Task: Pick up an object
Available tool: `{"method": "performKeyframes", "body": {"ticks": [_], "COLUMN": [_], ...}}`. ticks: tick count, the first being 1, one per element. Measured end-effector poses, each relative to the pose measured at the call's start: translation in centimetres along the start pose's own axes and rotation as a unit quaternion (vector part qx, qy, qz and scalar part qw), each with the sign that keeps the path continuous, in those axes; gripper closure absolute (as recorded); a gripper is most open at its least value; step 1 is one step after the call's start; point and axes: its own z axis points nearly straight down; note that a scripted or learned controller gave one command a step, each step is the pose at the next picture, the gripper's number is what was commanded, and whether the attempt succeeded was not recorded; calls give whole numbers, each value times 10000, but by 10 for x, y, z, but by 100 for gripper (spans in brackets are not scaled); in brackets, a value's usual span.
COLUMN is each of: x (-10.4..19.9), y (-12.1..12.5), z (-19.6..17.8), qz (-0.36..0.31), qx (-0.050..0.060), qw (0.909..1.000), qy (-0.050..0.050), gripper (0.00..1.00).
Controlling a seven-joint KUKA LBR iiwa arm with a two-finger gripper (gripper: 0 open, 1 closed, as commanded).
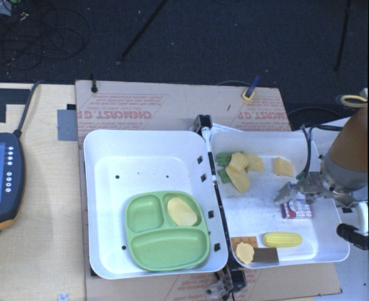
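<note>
your tool (289, 193) hangs low in the right bin (326, 251), above a small red-and-white packet (297, 211).
you can't tell its finger state. corn cob (282, 239) lies nearer; left bin (103, 168) holds a green tray (165, 246).

White bins (109, 152); pale green divided tray (167, 232); yellow corn cob (282, 239) and chunks (239, 170); red-white packet (296, 211) by the hand (290, 192); tan printed cardboard (140, 108).

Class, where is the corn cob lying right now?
The corn cob lies in the right bin, near its front edge, just right of a brown block and below the gripper.
</note>
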Motion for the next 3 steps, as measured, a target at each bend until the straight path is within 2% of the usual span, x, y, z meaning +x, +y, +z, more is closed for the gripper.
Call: {"method": "performKeyframes", "body": {"ticks": [1, 2, 3], "x": [0, 8, 4], "y": [-5, -4, -4], "z": [20, 10, 10], "qz": [1, -8, 7], "qx": [-39, -3, -18], "qw": [10000, 10000, 10000], "qy": [-89, 21, -24], "gripper": [0, 100, 0]}}
